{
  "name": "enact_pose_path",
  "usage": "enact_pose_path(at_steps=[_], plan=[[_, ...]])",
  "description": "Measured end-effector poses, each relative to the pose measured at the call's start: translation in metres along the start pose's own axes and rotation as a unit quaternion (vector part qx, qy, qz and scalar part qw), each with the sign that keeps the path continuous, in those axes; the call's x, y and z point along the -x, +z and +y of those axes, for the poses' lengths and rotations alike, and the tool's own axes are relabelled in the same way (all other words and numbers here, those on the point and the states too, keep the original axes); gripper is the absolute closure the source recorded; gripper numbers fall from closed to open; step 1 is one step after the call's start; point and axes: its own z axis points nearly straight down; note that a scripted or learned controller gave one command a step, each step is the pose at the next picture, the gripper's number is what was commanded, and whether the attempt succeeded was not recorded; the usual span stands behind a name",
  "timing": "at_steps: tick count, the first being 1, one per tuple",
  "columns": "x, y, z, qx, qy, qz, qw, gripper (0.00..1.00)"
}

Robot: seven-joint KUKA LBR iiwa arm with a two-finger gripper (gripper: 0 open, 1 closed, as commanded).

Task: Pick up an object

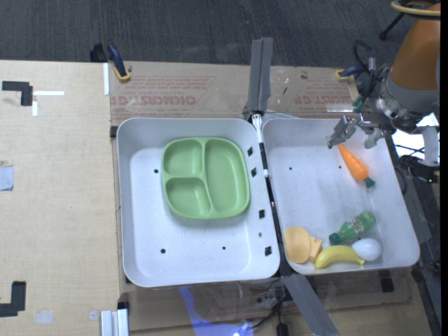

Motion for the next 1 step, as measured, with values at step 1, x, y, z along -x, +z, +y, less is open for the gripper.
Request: enact_pose_path(at_steps=[1], plan=[[0.0148,0.1156,0.0221,0.002,-0.142,-0.001,0.9899,0.00]])
